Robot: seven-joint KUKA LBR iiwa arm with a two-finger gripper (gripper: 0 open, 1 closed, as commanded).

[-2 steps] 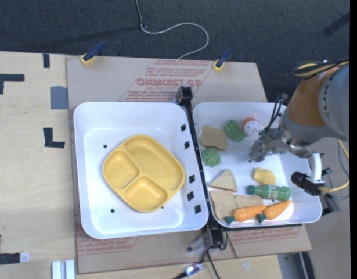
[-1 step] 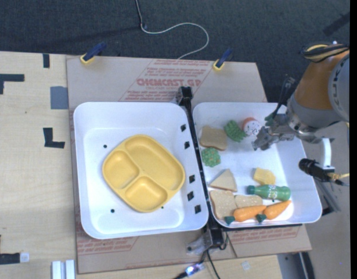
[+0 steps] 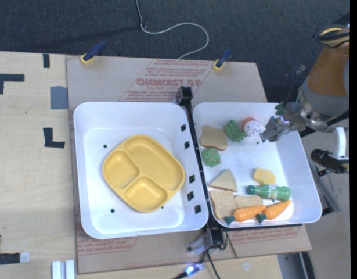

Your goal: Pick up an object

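The gripper (image 3: 270,130) is hovering at the right bin's (image 3: 303,161) upper right edge, its jaws' spread impossible to tell, near the small red-and-white ball (image 3: 251,125), so it is needing a straight, centred descent clear of the green piece (image 3: 234,131).

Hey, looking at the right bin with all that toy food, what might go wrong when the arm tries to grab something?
1. The gripper hangs by the right bin's far rim; descending there, it may clip the wall.
2. The green bottle, carrots and bread slice lie packed together, so a grab may catch two or slip off.
3. The small round toy beside the green leafy piece may roll away.
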